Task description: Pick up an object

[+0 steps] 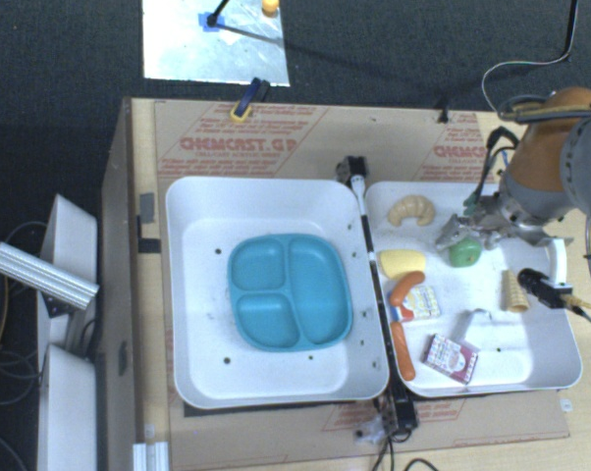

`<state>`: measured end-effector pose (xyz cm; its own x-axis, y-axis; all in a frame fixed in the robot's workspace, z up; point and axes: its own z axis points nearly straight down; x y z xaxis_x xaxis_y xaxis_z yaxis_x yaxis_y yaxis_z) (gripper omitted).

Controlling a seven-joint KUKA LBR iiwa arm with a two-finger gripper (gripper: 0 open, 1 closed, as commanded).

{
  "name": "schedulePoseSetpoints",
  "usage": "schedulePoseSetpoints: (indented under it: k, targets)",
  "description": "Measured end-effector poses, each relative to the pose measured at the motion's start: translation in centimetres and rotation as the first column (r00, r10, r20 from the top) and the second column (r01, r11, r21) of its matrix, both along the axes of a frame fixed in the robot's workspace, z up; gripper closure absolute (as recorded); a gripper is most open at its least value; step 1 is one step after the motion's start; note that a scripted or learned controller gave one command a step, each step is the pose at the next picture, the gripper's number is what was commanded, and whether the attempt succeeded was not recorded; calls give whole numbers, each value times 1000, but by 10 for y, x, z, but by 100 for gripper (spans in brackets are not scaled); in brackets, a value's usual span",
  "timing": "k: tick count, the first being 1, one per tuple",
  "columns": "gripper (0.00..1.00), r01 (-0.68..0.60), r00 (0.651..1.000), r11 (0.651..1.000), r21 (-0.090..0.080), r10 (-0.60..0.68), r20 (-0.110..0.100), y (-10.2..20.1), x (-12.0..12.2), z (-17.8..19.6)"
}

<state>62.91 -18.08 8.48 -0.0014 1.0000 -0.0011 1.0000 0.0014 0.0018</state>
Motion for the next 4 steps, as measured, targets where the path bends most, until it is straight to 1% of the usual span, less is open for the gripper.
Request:
schedulePoseSetpoints:
  k: [1,2,3,4]
  targets:
    - [0,-4,1000,1000,2,4,-5,57,39,13]
    - [0,-1,1000,1000,0,1,0,27,6,0]
    - [100,-2,1000,1000,0,2,3,27,7,11]
    - [0,-2,1000,1000,0,2,3,27,7,11]
